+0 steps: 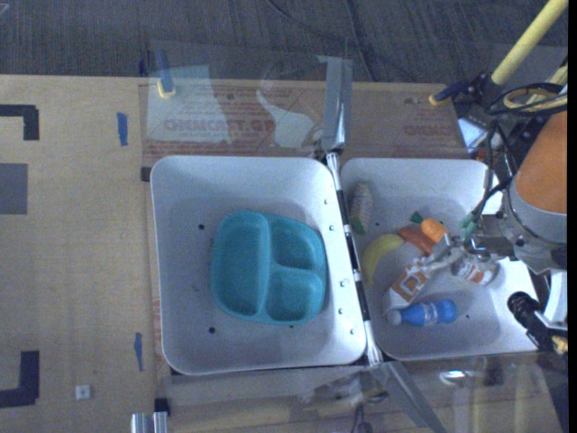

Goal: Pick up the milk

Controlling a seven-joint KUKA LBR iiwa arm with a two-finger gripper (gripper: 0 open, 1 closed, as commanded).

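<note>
Two white bins are seen side by side on the bench, and the milk (411, 282), a small white carton with an orange patch, is found in the right bin (406, 174), lying tilted near the bin's middle. The gripper (458, 258) is placed just to the right of the carton and slightly above it in the view, its metal fingers reaching leftward toward the carton's upper end; contact between them cannot be judged, and whether the fingers are spread or pressed together cannot be told at this sharpness. The carton is crowded on several sides: a yellow rounded item (382, 252) is pressed against its left, a blue bottle (425, 314) is laid just below it along the bin floor, an orange carrot-like toy (424, 234) is set just above it, and a brush-like thing (361, 206) is seen by the bin's left wall. In the left bin (180, 197), a teal divided tray (269, 266) is laid flat, well apart from the carton. The arm (548, 188) is brought in from the right edge, its orange band being shown above the grey wrist, and it is bent down over the right bin's right half.
</note>
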